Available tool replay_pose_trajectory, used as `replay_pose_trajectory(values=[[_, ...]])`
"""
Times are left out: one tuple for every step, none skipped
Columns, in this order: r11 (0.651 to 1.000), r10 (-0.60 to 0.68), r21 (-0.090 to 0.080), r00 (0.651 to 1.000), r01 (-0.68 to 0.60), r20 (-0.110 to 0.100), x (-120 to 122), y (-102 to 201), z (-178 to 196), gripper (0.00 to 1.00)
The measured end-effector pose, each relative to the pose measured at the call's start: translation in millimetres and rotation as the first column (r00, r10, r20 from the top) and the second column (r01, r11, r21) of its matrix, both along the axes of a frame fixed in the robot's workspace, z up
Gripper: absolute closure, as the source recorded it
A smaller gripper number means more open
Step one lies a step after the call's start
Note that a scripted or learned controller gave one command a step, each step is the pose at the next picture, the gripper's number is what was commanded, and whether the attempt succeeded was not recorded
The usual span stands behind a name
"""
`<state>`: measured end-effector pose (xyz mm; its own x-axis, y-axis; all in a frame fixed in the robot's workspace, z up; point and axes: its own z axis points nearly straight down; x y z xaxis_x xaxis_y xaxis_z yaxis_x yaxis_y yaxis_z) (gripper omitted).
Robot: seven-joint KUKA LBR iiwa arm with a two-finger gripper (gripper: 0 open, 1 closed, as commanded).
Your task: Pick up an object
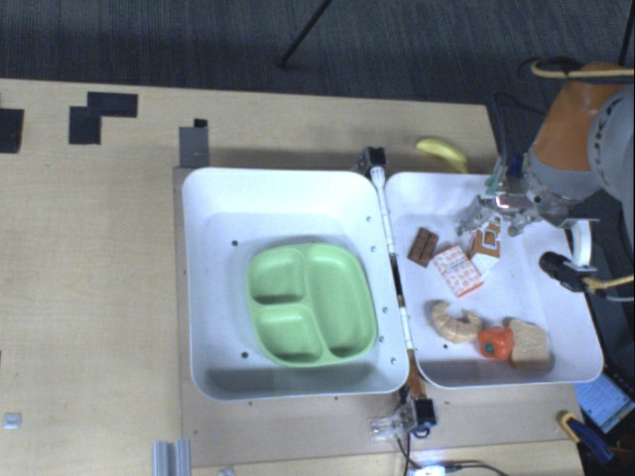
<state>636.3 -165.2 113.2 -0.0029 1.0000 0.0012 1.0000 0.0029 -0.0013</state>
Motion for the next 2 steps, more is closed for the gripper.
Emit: replay_pose_trajectory(values=[[1.000,0.003,-0.002,1.000,-0.003,0.007,2,0,13,1.00],[1.000,0.003,-0.001,1.000,-0.003,0.005,-56,50,109,1.00]])
